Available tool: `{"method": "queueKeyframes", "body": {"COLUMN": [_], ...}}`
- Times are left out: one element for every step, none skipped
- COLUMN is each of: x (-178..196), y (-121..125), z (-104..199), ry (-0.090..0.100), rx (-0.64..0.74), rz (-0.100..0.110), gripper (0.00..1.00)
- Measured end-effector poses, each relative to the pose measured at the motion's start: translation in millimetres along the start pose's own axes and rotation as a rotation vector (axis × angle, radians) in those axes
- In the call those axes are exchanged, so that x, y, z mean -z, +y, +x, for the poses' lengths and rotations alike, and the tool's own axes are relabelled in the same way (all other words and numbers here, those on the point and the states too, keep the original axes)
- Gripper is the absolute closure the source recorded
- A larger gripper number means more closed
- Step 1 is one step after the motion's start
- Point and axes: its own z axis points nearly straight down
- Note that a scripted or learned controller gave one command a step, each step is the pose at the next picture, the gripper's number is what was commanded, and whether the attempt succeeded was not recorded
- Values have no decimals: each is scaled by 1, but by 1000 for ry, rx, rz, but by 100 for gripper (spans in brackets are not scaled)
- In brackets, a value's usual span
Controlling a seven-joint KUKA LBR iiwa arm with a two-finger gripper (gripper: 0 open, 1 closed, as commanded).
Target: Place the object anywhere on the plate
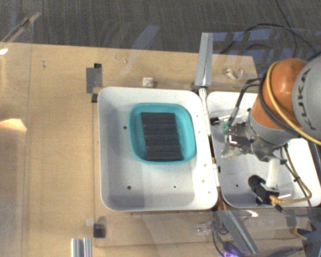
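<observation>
One wooden counter (48,170) carries two shallow white bins side by side: the left bin (112,186) at frame centre, the right bin (235,191) at centre right. The grey arm (313,90), orange-banded, reaches in from the right edge and hangs over the right bin. A teal plate (188,127) lies in the upper half of the left bin, and a dark ridged slab (160,137) lies flat on it. The gripper (232,139) sits over the right bin's upper left; whether its fingers are open or closed cannot be told.
</observation>
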Motion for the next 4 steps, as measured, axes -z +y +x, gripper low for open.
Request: {"method": "queueKeyframes", "body": {"x": [0, 65, 63, 43], "y": [0, 110, 34, 38], "z": [0, -13, 28, 24], "ry": [0, -1, 0, 0], "rx": [0, 188, -29, -77], "rz": [0, -3, -1, 0], "gripper": [0, 0, 0, 0]}}
